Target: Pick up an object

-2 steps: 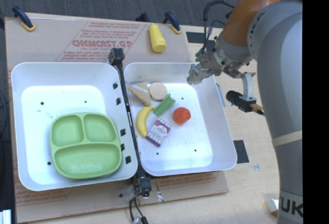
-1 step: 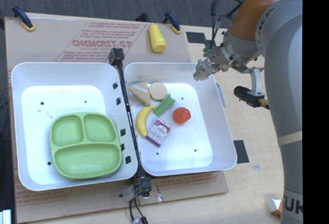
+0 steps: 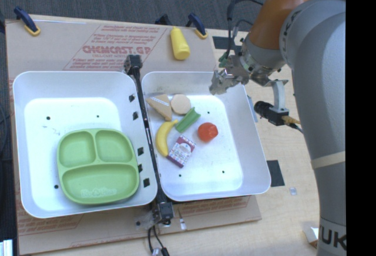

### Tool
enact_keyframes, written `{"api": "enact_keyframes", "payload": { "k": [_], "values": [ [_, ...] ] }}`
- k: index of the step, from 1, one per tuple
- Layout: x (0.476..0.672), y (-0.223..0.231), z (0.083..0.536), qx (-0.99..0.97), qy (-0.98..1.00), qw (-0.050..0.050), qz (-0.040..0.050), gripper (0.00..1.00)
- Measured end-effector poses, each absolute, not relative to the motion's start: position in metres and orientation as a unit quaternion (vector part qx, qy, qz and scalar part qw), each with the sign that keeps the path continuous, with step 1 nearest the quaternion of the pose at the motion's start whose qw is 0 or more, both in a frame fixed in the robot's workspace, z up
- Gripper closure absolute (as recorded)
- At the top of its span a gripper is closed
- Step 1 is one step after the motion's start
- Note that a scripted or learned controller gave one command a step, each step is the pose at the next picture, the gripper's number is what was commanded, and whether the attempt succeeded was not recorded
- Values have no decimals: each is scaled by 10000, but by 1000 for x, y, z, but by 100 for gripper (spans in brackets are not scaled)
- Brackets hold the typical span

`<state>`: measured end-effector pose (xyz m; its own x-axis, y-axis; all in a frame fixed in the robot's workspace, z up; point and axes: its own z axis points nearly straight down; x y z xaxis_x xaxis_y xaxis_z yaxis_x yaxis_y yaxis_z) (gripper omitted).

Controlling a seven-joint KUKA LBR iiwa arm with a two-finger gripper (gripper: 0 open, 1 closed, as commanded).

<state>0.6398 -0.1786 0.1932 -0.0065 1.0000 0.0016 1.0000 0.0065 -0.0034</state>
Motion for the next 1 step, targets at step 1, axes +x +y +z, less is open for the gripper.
{"api": "enact_keyframes", "payload": {
  "k": [1],
  "values": [
    [626, -211, 201, -7058, -7084, 14, 4, 100]
  ]
}}
